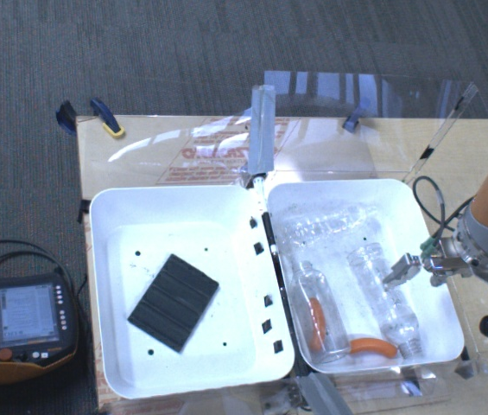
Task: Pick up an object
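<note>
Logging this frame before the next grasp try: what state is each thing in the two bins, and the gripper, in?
black ridged pad: lying flat, askew, in the left bin
clear bottle with orange inside: on its side in the right bin
second clear bottle: on its side, right bin
orange piece: loose by the right bin's near wall
gripper: above the second clear bottle, holding nothing visible

Red print can be seen on a clear sheet (218, 154) that lies on the worktop (140, 158) near its far edge, just behind the two bins. The letters are too blurred to be read. A lit screen is shown on a hand controller (21, 318) on the floor, but its words are too small to be read.
</note>
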Motion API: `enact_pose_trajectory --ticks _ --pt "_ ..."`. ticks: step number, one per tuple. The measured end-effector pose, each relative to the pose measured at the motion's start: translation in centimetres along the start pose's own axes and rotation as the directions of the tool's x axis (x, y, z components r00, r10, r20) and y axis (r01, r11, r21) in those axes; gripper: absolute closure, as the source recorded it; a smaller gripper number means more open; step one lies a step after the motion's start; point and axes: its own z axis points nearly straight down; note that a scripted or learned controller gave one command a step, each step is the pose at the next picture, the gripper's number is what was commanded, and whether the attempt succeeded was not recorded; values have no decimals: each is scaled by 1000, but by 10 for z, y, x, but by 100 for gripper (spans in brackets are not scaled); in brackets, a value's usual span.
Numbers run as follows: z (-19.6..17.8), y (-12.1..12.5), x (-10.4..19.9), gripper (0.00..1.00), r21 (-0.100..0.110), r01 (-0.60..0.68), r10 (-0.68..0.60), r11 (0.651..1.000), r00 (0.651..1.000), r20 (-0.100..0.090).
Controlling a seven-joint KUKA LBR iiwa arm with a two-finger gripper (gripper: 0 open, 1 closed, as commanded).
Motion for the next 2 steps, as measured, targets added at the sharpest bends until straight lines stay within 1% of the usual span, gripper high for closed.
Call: enact_pose_trajectory --ticks 1,2 --pt "95 10 63 0 -7 226 -226 974 974 10" --pt "68 44 17 0 -3 63 -63 998 998 2"
